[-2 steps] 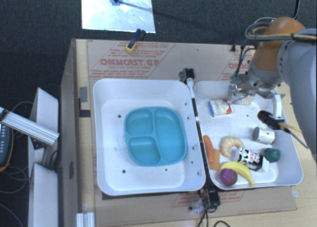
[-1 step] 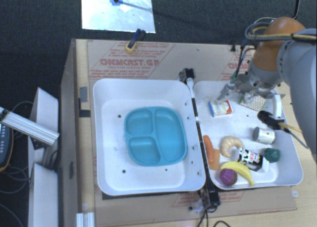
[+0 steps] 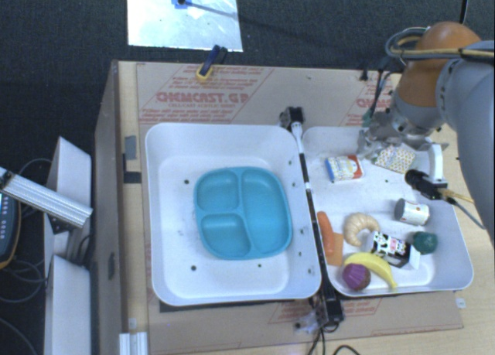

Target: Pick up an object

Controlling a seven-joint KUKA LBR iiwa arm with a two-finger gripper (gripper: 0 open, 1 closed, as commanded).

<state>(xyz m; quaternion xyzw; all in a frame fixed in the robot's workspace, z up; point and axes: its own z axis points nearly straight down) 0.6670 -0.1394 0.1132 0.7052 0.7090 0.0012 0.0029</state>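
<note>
Gripper [image 3: 377, 143]: being held low over the far part of the right bin [image 3: 456, 268]; whether the fingers are open cannot be told.
Objects: a small carton [image 3: 343, 168] just left of the gripper, a patterned pouch [image 3: 394, 159] beside it.
Near end: carrot [image 3: 331, 239], croissant [image 3: 360, 226], banana [image 3: 373, 266].
Left bin [image 3: 166, 191]: a blue tray [image 3: 241, 212] is being carried.

Two white bins [image 3: 166, 191] sit on tan board [image 3: 255, 90] printed with red lettering; the left bin holds a light-blue tray [image 3: 241, 213]. Around the tan croissant [image 3: 360, 226] in the right bin lie an orange carrot [image 3: 331, 239], yellow banana [image 3: 373, 266], purple ball [image 3: 356, 276], black-and-white cow-spotted carton [image 3: 389, 246], teal piece [image 3: 424, 242] and white-and-red box [image 3: 343, 168]. The grey arm [image 3: 472, 106] wears an orange band [image 3: 433, 56].
</note>
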